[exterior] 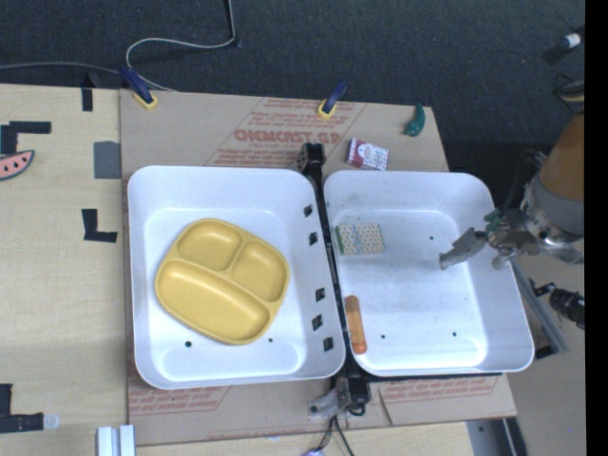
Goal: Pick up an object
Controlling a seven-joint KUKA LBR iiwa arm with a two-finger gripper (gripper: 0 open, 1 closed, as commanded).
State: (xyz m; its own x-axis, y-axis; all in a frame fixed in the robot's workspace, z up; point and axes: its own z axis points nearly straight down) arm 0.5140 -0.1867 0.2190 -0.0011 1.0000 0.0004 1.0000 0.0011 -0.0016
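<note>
The right bin (475, 198) holds two small things. A flat square pad with a green-speckled pattern (361, 238) lies near its back left corner. An orange stick-shaped object (354, 323) rests along the bin's left wall near the front. My gripper (473, 249) hangs low over the right side of this bin, close to the right wall, reaching in from the right. It is well apart from both objects, with bare bin floor beneath it, and nothing shows in its grasp.
A yellow divided plate (222, 279) lies in the left bin (152, 198). Behind the bins on the cardboard sit a small red-and-white packet (366, 154), a green clip (415, 120) and two yellow clamps (332, 103). A cable (180, 42) runs across the back.
</note>
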